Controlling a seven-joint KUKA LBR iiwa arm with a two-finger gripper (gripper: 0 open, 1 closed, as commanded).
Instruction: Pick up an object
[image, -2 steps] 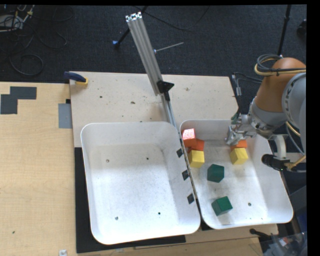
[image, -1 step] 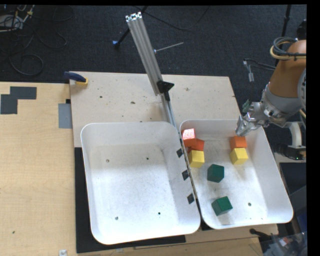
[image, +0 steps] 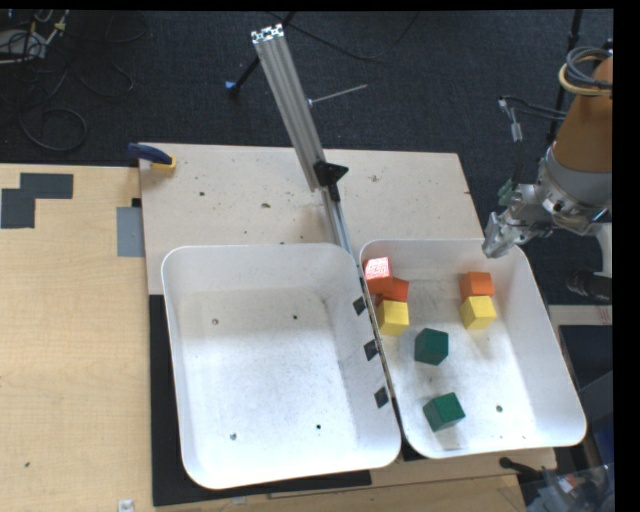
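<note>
The gripper (image: 497, 243) hangs over the right bin's (image: 560, 400) top right corner; whether it is parted I cannot tell, and no block shows in it. Nothing is picked up yet. The bin holds two orange, two yellow, two green blocks; nearest is an orange block (image: 477, 284).

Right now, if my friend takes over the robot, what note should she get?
End effector: over the top right rim of the right white bin, no block between its fingers.
In that bin: two orange cubes, two yellow cubes, two dark green cubes.
Done: nothing picked up.
Left: descend, grasp one cube, lift.
</note>
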